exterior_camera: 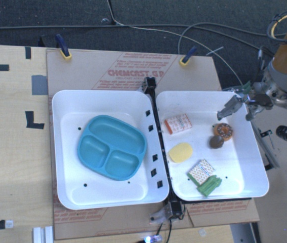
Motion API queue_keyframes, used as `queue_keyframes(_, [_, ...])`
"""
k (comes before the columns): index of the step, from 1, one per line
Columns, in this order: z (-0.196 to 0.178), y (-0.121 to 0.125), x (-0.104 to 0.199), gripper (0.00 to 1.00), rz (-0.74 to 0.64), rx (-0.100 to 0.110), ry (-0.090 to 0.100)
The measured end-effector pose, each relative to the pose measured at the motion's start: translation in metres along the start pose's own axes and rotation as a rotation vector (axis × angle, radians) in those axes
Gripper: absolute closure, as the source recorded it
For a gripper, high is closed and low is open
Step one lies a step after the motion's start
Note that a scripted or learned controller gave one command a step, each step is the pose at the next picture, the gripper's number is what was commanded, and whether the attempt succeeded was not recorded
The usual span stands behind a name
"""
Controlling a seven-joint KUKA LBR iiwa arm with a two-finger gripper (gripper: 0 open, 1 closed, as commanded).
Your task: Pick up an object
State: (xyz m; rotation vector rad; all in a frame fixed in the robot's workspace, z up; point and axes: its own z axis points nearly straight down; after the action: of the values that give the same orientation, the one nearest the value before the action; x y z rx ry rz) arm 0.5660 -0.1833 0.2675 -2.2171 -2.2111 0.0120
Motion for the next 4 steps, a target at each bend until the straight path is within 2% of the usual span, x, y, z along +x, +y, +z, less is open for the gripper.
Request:
queue_keyframes(1, [-0.007,0.002,0.001,0.0,-0.004,-0.012,-0.003])
queue_keyframes(2, [0.052,-0.006,0.006,0.0,-0.004,-0.006,-0.001])
queue_keyframes(4, [0.152,0.001,-0.008,0.0,-0.003,-0.006,-0.002])
